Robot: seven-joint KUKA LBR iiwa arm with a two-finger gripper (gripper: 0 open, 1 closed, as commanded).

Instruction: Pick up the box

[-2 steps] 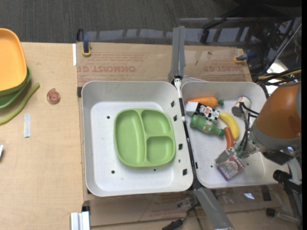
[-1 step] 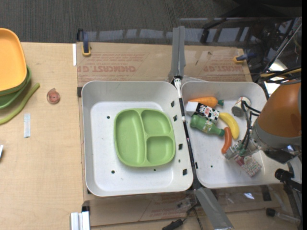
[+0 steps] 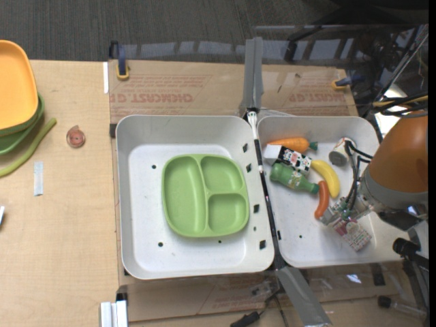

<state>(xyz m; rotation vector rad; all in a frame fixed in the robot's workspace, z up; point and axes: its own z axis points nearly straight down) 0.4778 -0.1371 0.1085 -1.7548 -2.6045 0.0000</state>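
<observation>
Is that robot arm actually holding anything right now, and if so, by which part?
It cannot be told. The gripper sits low in the right bin, beside the small patterned box, but its tip is too cluttered to read.

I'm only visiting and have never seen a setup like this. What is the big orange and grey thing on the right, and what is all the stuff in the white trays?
That is a robot arm, seen from one camera fixed above the bench. It reaches in from the right, its gripper low over the right bin. That bin holds toy food: a carrot, a banana, a green bottle and a small black-and-white box, which it should pick up. The left bin holds a green plate. I cannot tell whether it holds anything.
</observation>
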